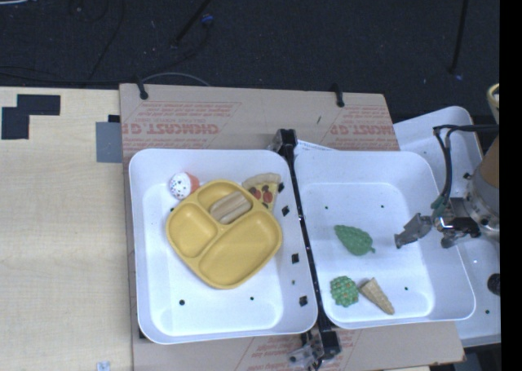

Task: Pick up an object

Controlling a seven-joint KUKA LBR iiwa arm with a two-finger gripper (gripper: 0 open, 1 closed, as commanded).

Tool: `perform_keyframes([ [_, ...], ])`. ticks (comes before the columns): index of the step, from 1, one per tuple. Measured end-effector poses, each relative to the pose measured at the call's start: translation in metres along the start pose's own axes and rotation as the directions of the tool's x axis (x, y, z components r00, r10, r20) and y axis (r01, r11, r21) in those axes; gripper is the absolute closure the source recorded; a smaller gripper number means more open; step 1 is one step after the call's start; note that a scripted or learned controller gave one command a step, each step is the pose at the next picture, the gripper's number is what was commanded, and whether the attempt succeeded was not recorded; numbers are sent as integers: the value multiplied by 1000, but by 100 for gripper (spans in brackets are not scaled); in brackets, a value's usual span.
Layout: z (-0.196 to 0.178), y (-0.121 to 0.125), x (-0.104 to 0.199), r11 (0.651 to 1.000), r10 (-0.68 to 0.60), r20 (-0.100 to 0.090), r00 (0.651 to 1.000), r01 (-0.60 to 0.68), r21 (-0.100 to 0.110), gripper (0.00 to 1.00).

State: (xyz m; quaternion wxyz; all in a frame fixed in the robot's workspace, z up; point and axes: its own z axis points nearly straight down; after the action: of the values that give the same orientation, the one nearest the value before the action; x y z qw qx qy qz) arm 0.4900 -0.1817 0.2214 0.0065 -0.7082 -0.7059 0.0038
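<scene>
Light wood worktop carries a printed cardboard sheet. On the cardboard: two shallow white bins, left bin touching right bin. Grey patch just left of the cardboard.

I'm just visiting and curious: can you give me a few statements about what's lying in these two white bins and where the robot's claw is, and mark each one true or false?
1. The yellow divided plate lies in the left bin. True.
2. The ice cream cone sits on the yellow plate. False: it lies on the floor of the right bin, beside the small green bumpy piece.
3. The gripper is over the right bin, to the right of the green leafy toy. True.
4. The pizza slice is in the right bin. False: it lies in the left bin, at the plate's upper edge.
5. The gripper holds the green leafy toy. False: the toy lies apart from it.
</scene>
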Motion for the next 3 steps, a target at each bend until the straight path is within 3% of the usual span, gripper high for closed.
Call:
perform_keyframes([
  [1, -6, 3, 0, 1000, -3, 3, 1000, 3, -11, 0],
  [3, 117, 12, -3, 1000, -3, 1, 1000, 3, -7, 0],
])
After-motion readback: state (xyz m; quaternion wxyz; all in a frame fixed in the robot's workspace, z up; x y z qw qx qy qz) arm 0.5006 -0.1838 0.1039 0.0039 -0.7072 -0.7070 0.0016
